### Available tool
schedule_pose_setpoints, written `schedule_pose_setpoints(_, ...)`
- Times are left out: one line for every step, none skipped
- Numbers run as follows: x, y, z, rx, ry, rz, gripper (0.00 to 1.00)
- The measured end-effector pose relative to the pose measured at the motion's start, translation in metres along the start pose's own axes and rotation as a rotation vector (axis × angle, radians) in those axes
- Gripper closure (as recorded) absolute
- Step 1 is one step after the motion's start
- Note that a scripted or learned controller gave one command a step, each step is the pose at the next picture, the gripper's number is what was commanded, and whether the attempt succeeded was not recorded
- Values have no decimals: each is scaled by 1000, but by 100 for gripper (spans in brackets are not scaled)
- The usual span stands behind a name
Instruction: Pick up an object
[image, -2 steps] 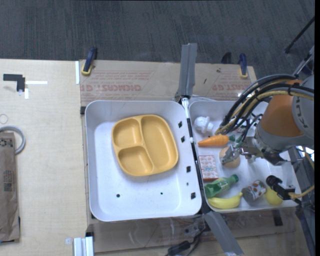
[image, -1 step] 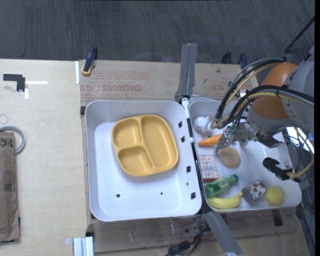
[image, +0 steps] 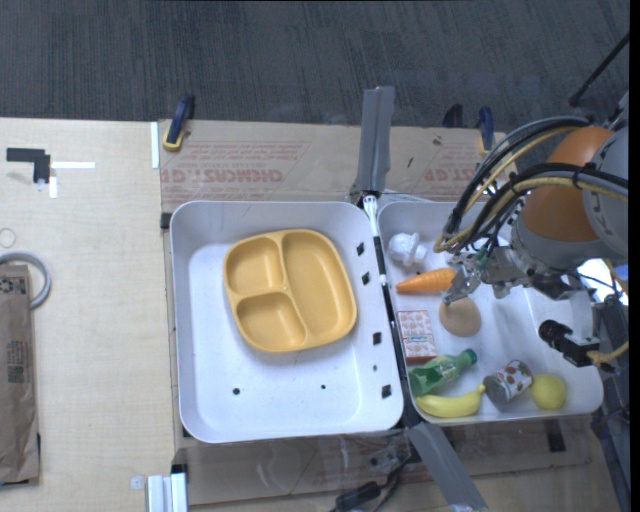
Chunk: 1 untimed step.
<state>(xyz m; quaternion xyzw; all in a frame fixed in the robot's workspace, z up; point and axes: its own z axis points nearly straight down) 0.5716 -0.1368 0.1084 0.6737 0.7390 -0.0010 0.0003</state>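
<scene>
Left bin: a shallow white plastic bin sits on the light wooden desk. Inside it lies one yellow plastic plate with three sections, a bit above the middle of the bin.

Right bin: a second shallow white bin sits just beside the first one, with their edges touching. This one holds many small things.

Top of right bin: a small white lumpy toy lies near the wall by the left bin. Just below it lies an orange toy carrot, on its side, with its tip pointing at the left bin.

Middle of right bin: a round tan ball-like thing lies just right of the carrot. A small flat packet with red and white print lies to its left.

Bottom of right bin: a green plastic bottle lies on its side. Below it is a yellow toy banana. Next comes a small tipped can with a printed label, then a yellow lemon.

Arm: the grey arm with an orange part comes in from the right, with black and yellow cables on it.

Hand: the grey metal hand hangs low over the right bin. Its tip is just above the tan ball and close to the thick end of the carrot.

Hand state: I cannot tell if it is released or clenched, as the view is too small and blurry there. Nothing can be seen gripped in it.
</scene>
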Motion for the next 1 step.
schedule_pose_setpoints(17,32,17,-1,-1,-29,0)
